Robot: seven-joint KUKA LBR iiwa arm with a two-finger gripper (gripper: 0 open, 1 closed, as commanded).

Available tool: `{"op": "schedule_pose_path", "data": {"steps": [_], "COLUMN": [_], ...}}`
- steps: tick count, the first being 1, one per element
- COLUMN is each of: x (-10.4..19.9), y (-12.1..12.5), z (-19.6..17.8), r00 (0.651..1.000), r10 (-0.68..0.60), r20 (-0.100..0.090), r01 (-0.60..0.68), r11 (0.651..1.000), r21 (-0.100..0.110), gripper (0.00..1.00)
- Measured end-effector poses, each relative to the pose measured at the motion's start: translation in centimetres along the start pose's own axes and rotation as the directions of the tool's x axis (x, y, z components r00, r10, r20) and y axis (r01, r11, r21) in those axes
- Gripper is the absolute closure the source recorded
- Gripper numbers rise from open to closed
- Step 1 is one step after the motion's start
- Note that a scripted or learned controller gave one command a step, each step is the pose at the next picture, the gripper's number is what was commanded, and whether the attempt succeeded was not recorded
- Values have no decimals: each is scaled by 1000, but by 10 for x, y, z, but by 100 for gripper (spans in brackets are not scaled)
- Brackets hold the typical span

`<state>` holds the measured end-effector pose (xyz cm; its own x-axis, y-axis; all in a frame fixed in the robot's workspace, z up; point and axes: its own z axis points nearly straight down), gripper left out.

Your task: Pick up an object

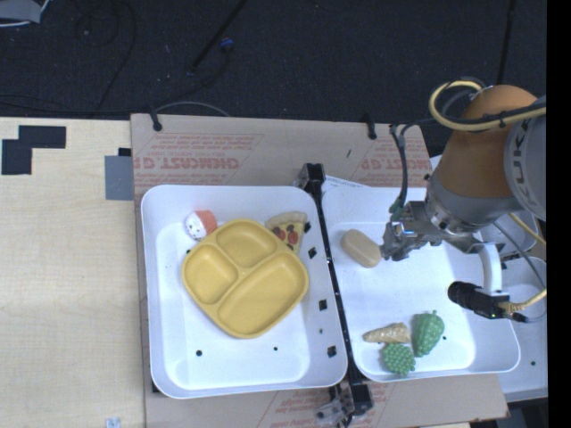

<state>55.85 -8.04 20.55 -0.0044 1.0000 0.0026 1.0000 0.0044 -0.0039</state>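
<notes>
My gripper [398,240] hangs over the upper middle of the right bin [451,368], just right of a tan oval piece like a potato [361,248]. Nothing shows between its fingers. Near that bin's front lie a pale cone-shaped piece [387,333], a round green broccoli-like piece [398,358] and a green leafy piece [428,332]. In the left bin [178,364] sits a yellow divided plate [245,276], with a pizza slice [287,230] at its far right corner and a small red and white piece [200,225] at its far left.
A black divider rail [326,266] runs between the two bins. Cardboard [241,154] lies behind and under the bins. Pale bench top [62,283] stretches to the left.
</notes>
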Motion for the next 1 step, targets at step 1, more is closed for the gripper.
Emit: {"op": "schedule_pose_path", "data": {"steps": [1], "x": [57], "y": [1], "z": [-13], "r00": [1000], "r10": [-1], "r20": [1], "r01": [1], "r11": [1000], "r21": [-2], "gripper": [100]}}
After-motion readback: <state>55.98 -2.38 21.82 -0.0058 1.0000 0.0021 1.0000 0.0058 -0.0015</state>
